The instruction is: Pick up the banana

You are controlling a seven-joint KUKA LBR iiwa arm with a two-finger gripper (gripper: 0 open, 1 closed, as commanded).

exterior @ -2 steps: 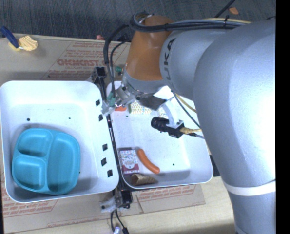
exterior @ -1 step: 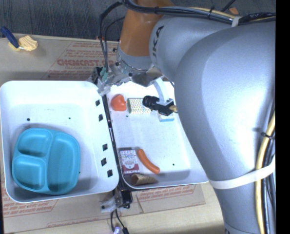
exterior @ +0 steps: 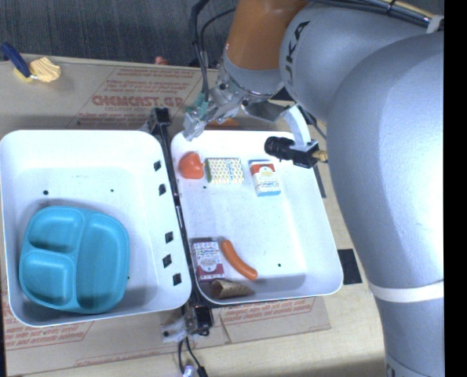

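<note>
Hovering over the right bin's point(exterior: 327, 234) far-left corner, our gripper point(exterior: 195, 122) left the bin's middle clear; whether its fingers were apart, we could not tell.

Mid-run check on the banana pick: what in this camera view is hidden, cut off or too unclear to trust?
- Banana: none recognisable in the camera view; the arm covers the right bin's right edge.
- Gripper: small and blurred at the bin's far rim; finger state unreadable.
- Brown item at the near rim: partly hidden by the bin wall, identity unclear.
- Small packets: labels too small to read.
- Yellow object on the bench, top left: too small to identify.
</note>
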